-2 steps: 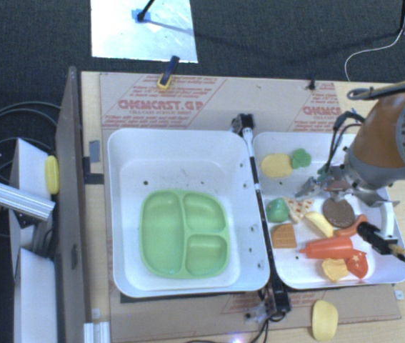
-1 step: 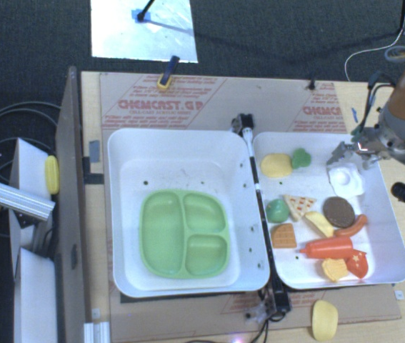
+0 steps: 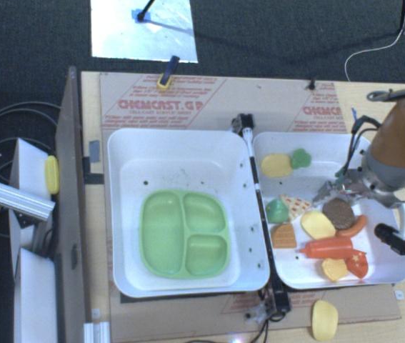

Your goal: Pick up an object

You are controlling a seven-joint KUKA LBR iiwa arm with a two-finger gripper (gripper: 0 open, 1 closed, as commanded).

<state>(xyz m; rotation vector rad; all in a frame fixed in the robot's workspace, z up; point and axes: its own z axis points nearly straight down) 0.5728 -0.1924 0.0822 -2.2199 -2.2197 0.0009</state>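
Table (image 3: 188, 95) is topped w/ a pale board printed in red lettering. Two shallow white plastic bins, left bin (image 3: 188, 156) and right bin (image 3: 323, 145), are set side by side on it. A yellow plastic piece (image 3: 323, 319) is seen at the front edge, just outside the right bin.

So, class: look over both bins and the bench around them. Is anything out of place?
Yes. One yellow toy piece lies outside on the bench, just below the right bin, where the other toy food sits. The green tray lies squarely in the left bin.
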